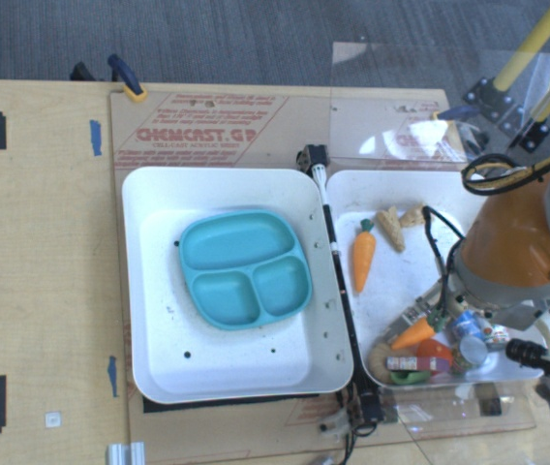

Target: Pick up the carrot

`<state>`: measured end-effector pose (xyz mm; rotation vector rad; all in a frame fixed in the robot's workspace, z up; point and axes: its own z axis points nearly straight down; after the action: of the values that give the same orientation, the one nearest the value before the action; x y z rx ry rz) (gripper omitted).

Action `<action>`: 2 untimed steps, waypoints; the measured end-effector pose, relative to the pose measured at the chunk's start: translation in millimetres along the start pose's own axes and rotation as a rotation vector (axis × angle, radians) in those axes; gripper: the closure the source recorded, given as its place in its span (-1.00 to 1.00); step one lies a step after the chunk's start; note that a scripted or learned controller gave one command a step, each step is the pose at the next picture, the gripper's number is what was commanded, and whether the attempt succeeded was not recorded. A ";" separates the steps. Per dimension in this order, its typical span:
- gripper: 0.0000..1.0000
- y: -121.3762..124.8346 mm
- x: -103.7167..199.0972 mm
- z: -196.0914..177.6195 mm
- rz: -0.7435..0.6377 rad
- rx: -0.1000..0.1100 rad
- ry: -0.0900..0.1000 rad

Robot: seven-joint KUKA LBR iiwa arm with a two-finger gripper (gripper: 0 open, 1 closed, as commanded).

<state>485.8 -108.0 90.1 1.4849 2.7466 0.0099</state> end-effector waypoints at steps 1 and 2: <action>1.00 2.9 -2.1 -12.2 0.003 -0.009 -0.008; 1.00 69.2 53.0 -97.7 0.058 0.004 0.011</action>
<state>512.8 -25.4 188.1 1.5700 2.7127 0.0144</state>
